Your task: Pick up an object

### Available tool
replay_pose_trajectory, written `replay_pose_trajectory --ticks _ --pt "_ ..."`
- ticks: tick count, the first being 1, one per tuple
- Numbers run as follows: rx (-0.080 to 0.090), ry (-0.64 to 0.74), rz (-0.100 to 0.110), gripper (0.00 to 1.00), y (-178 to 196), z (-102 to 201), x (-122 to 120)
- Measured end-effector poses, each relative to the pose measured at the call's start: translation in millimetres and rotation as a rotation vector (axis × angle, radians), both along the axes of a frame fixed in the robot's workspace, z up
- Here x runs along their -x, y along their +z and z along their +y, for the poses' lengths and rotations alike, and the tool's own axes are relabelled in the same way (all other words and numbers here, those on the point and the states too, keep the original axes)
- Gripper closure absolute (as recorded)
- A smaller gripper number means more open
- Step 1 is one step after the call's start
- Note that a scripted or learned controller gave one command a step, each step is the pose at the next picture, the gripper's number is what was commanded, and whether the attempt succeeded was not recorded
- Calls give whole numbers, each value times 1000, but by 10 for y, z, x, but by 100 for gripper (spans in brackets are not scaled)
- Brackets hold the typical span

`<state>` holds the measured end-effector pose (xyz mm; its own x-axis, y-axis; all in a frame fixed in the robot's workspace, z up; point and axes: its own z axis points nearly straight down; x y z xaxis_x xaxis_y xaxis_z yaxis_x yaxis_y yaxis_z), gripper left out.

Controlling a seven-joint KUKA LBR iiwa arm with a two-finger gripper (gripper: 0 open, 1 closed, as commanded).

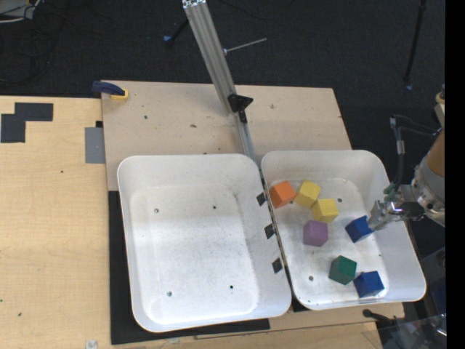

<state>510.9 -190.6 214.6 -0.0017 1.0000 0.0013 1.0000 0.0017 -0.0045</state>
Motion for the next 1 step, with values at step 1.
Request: replay_pose_trajectory --ticks 1 --pt "-2 2 0 100 -78 450 -156"
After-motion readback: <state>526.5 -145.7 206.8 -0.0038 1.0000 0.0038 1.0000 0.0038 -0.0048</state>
